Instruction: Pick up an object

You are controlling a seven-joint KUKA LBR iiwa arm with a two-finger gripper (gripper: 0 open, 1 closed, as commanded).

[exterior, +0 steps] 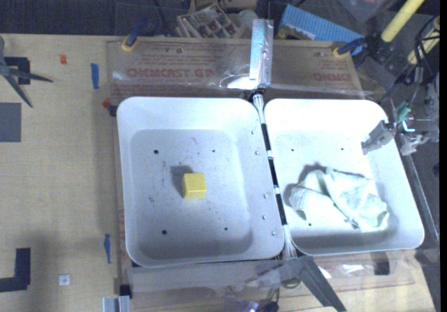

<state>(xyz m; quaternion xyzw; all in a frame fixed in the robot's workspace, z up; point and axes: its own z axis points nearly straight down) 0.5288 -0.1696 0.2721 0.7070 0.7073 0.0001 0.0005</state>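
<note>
**Gripper at right bin's far-right rim, nothing between its fingers**

Nearest you, the bench (pixel 56 234) front edge carries bits of blue tape and a black bracket at lower left. Next up, the two white bins sit side by side, touching along the middle seam. In the left bin (pixel 140 122) you've got a yellow block (pixel 195 186), alone, roughly centre of the floor. In the right bin (pixel 328 115) a crumpled white cloth (pixel 342 197) lies in the near half, toward the right wall. Further back and right, the gripper (pixel 380 135) hangs over the right bin's far-right rim, well apart from the cloth and far from the block. Whether its fingers are spread or closed you cannot tell; too small, blurred. Behind the bins, a taped cardboard sheet (pixel 174 70), then clutter on dark floor.
</note>
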